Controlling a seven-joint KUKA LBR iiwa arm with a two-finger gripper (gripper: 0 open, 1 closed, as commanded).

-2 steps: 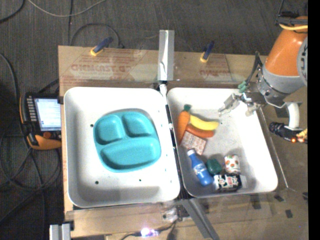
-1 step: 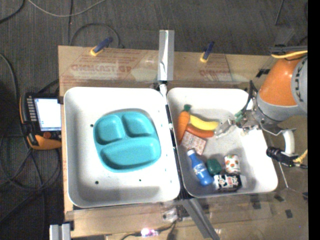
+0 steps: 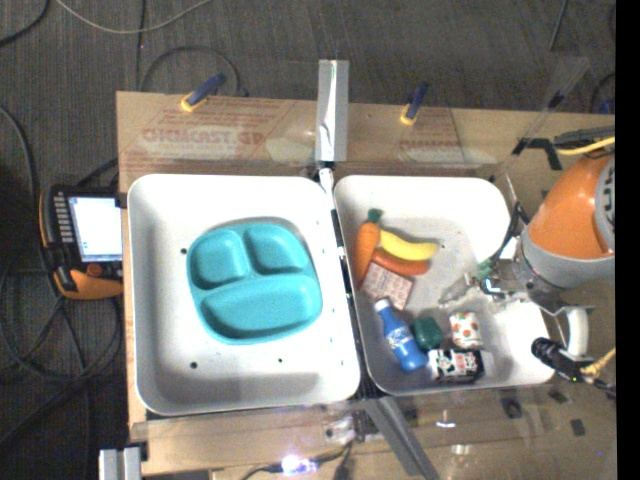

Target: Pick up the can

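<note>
At the near edge of the right bin (image 3: 520, 373), close to its near right corner, the can (image 3: 457, 365) lies on its side. It is short and stubby, with dark ends and a white label carrying black and red marks; the print is too small to read. Just beyond it, almost touching, stands a small white item with red spots (image 3: 463, 328). To that item's left is a dark green object (image 3: 428, 332), and a blue bottle (image 3: 399, 338) with a white cap lies at a slant beside it, cap toward the far side. Farther in is a flat pinkish packet (image 3: 388, 285), then an orange-red piece (image 3: 402, 265) under a yellow banana (image 3: 408, 245), with a carrot (image 3: 366, 251) along the bin's left wall.

The gripper (image 3: 478, 280) hangs over the right half of this bin, beyond the can and apart from it, at the end of the grey and orange arm (image 3: 572, 230). Nothing can be seen in its grasp, and whether it is released or clenched cannot be told.

The left bin (image 3: 150, 368) holds a teal divided plate (image 3: 256, 278) near its middle.
</note>
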